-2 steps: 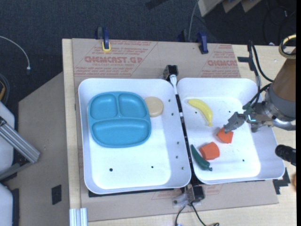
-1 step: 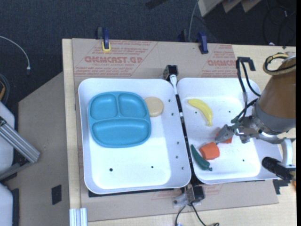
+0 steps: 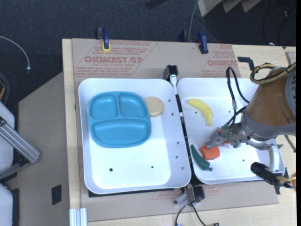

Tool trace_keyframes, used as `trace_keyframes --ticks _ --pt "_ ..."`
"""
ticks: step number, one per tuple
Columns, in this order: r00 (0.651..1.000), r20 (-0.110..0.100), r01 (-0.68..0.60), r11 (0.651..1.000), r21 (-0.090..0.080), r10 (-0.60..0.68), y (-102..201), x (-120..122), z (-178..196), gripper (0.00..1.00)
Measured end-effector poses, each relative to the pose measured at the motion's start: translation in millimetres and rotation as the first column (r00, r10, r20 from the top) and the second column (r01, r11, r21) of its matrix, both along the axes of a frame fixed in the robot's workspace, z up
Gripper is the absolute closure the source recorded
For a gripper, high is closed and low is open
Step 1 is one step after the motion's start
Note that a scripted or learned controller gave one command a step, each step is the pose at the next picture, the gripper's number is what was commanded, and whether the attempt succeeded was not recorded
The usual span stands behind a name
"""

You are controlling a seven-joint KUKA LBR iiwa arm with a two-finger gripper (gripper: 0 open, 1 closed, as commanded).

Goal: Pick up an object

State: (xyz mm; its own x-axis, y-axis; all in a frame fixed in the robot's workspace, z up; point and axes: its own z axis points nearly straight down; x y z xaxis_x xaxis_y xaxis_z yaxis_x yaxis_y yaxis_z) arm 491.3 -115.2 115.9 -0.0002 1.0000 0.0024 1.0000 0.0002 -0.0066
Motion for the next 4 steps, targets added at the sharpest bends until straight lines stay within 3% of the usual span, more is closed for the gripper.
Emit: trace_keyframes --ticks 1,2,4 --pt "1.0 0.012 -0.001 1.0 0.005 0.001 3 4 -27 0.0" --pt "1.0 0.025 -0.002 1.0 -0.001 0.002 2 7 -14 1.0" --pt "1.0 0.013 -0.001 1.0 -0.005 0.001 -6 13 99 1.0"
